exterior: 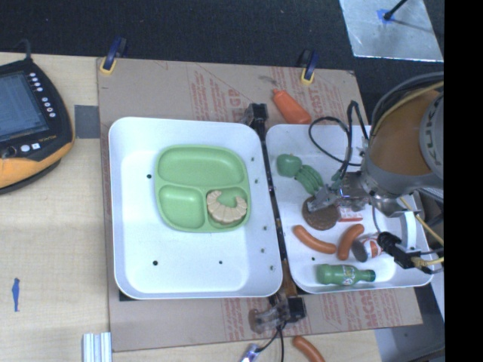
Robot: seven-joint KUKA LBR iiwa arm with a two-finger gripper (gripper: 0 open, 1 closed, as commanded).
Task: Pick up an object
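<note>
We're watching the gripper [326,199] hovering in the right bin [302,281] | fingers' state: we cannot tell | brown disc [322,217] sitting just at 6 o'clock of it | sausage [314,240] lying further toward 6

A pale green divided plate [200,185] sat in the white left bin [136,262]; the right bin [298,277] held a green bottle [344,274] and orange-red sausages [315,240].

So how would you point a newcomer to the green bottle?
Start at the right bin, the one crowded with toy food. Along its near edge lies the green bottle, on its side, just below two sausages. Unlike the other green toy near the far wall, it is smooth, with a pale label.
</note>
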